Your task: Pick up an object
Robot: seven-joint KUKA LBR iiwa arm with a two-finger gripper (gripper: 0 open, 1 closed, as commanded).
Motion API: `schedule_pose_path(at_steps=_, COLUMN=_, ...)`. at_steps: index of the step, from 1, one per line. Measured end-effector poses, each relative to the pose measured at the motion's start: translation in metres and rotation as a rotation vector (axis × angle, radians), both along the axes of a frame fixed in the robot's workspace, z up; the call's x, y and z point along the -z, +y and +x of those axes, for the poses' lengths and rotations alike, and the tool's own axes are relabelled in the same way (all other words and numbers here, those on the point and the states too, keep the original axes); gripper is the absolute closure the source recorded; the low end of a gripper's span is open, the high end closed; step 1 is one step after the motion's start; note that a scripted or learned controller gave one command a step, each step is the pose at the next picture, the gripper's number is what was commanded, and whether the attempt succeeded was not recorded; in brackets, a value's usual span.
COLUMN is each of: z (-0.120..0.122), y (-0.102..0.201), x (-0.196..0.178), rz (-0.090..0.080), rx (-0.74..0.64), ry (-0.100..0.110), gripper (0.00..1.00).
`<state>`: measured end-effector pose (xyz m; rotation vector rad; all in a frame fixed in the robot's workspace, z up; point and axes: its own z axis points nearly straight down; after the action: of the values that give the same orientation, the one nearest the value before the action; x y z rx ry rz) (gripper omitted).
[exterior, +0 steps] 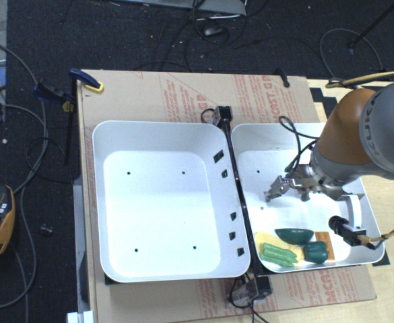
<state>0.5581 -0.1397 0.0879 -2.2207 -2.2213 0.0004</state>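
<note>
Reaching in from the right, the grey arm (378, 126) with its orange band hangs over the right bin (250, 140), its gripper (277, 190) low above the white floor near the middle of that bin. Whether the pincer is spread or closed cannot be told at this size, and nothing can be seen held in it. The objects lie together along the near edge of the right bin: a light green ridged piece (278, 254) nearest the divider, a dark green rounded piece (295, 235) just beyond it on the far side, a teal block (316, 251) to the right of these, and a small orange piece (322, 239) touching the teal block. A yellow shape (269, 238) lies under or beside the dark green piece; which one cannot be told. All of them sit nearer than the gripper and apart from it. The left bin (163, 194) stands just beside the right one, separated by a black divider (237, 187). Both rest on a cardboard sheet (183, 93).
</note>
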Motion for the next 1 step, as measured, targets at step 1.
schedule_pose_path(at_steps=1, z=0.0004, y=-0.0003, x=-0.0109, rz=0.000, rx=0.000, ry=-0.001, gripper=1.00)
